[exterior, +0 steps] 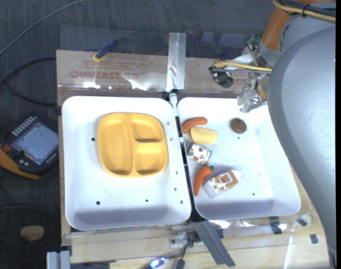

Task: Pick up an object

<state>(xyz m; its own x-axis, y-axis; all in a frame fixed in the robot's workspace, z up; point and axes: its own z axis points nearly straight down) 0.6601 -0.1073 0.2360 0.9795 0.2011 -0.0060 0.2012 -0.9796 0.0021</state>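
camera view | carrot (pixel 202 180) | long axis near-vertical, leafy end up-right

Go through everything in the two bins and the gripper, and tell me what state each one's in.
Yellow divided plastic tray: flat in left bin.
Orange toy sausage: lying, touching yellow wedge.
Orange toy carrot: lying beside white toy block.
Brown round piece: apart, alone.
Gripper: above right bin's rim.

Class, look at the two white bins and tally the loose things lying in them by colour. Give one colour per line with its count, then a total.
Yellow: 2, the yellow divided plastic tray and the pale yellow wedge
Orange-red: 2, the sausage-shaped piece and the carrot-shaped piece
Brown: 1, the small round brown piece
White with orange patches: 2, the small block and the larger block
Total: 7
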